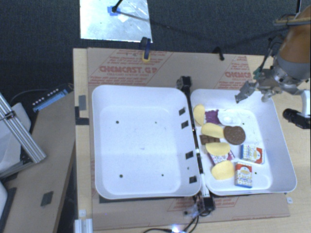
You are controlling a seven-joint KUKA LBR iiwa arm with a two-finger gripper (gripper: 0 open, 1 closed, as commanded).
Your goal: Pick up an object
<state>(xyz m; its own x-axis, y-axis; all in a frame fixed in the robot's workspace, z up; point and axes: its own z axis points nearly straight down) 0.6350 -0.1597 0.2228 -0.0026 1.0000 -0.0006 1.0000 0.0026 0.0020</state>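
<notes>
The gripper [253,92] is seen at the upper right, hung over the far edge of the right bin [277,130], with its two fingers [242,95] spread apart and nothing caught between them. The grey arm [294,52] with its orange band is seen coming in from the right edge.

Down in the right bin, the objects are crowded toward the left wall. A yellow oval piece [199,113] is seen nearest the divider, with a purple packet [212,116] just beside it and a white lump [232,116] to the right of that. A brown round disc [234,134] is lying in the middle, touching a second yellow piece [212,130]. Two more yellow pieces [222,170] are found lower down, and two small boxes [244,174] printed in blue and red are set near the front right.

The left bin [141,140] lies alongside on the surface [126,67], whose brown board carries red lettering.
</notes>
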